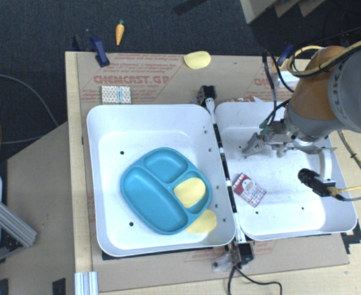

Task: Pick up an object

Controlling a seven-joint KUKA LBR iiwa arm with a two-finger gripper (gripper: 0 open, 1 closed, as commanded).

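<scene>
Two shallow white bins sit side by side on the bench. The left bin holds a blue divided plate with a pale yellow piece lying in one of its compartments, and a second yellow piece rests on the bin floor, touching the plate's lower edge. The right bin holds a small red and white packet near its left wall, lying flat and tilted. The arm reaches in from the right, and its gripper hangs over the upper part of the right bin, well apart from the packet; I cannot tell how its jaws stand. On the cardboard beyond the bins lie a yellow lemon-shaped object and a patterned sachet. A small toy carrot lies on the dark floor.
</scene>
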